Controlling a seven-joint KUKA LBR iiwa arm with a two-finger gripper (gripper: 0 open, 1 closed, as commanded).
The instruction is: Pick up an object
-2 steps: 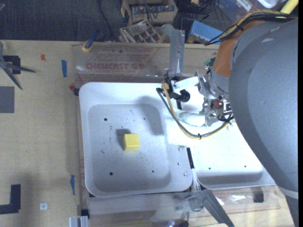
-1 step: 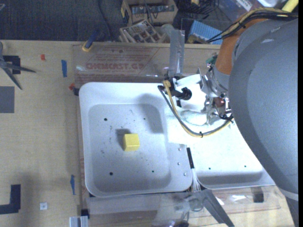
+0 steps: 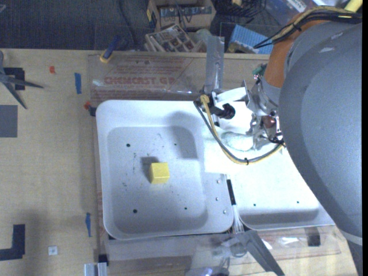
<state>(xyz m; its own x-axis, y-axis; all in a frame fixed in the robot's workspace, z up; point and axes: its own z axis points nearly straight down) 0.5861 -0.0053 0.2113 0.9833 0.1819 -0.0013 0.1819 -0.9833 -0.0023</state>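
Note:
A small yellow cube (image 3: 159,172) lies on the floor of the left bin (image 3: 112,112), a little left of its middle, with nothing touching it. My gripper (image 3: 266,129) hangs over the far part of the right bin (image 3: 279,213), well to the right of the cube and apart from it. The large grey arm (image 3: 328,125) covers most of the right bin behind the gripper. I see nothing held at the gripper.
The two white bins meet at a raised divider (image 3: 230,194). A clear plastic sheet (image 3: 144,76) lies on the bench beyond the left bin. Boxes and cables (image 3: 178,16) crowd the far edge. Bare wooden bench (image 3: 46,154) stretches to the left.

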